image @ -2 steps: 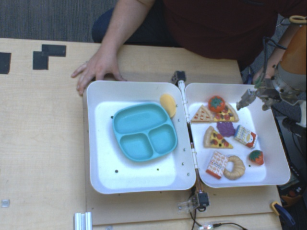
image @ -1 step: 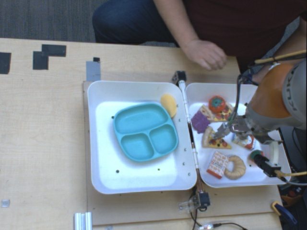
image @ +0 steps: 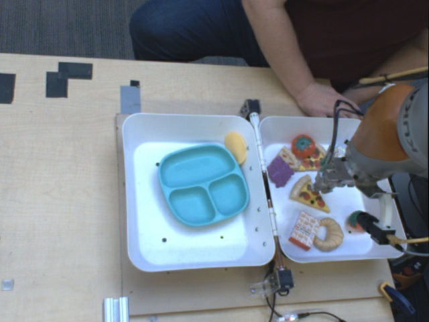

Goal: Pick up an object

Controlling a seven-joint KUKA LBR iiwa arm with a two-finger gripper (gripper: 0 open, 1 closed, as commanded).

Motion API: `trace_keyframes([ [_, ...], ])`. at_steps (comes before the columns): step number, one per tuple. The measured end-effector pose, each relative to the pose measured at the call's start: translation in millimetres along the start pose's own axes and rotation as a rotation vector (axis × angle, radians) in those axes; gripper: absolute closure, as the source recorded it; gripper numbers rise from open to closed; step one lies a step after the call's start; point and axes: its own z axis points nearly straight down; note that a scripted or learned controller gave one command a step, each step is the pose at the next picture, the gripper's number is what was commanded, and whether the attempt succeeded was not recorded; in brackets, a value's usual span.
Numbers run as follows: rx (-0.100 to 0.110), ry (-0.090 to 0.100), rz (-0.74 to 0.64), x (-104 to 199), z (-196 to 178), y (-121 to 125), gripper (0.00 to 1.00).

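So the arm (image: 392, 129) comes in from 3 o'clock and the pincer (image: 326, 180) sits low over the middle of the right bin (image: 355, 247). It's right at the 2 o'clock corner of a toy pizza slice (image: 310, 194), touching it or just above it, hard to call from this angle. Honestly can't tell if the pincer is released or clenched, and I don't see anything grasped in it.

The pizza slice lies flat near the centre of that bin. The rest of the bin:
- a second pizza slice (image: 289, 158) at about 10 o'clock from the first
- a purple block (image: 279, 173) just beside that one, against the bin's 9 o'clock wall
- a red round toy with green on top (image: 303, 145) up at 12 o'clock
- a red-and-white box (image: 304, 230) at 6 o'clock, touching a tan curved pastry (image: 329, 235) on its 3 o'clock side

The left bin (image: 134, 200) has a blue divided plate (image: 201, 183) in the middle and a yellow lemon-ish toy (image: 235, 146) at the plate's 1 o'clock edge.

A person's hand (image: 318, 102) rests on the desk (image: 60, 180) just past the right bin's 12 o'clock rim.
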Motion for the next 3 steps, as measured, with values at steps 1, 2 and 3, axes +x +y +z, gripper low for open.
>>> trace_keyframes([
  [1, 0.000, 0.000, 0.000, 0.1, 0.2, -0.2, 0.00],
  [2, -0.003, 0.000, -0.002, 0.6, -10.6, 1.5, 1.00],
  [3, -0.003, 0.000, -0.002, 0.7, -10.6, 1.4, 0.00],
])
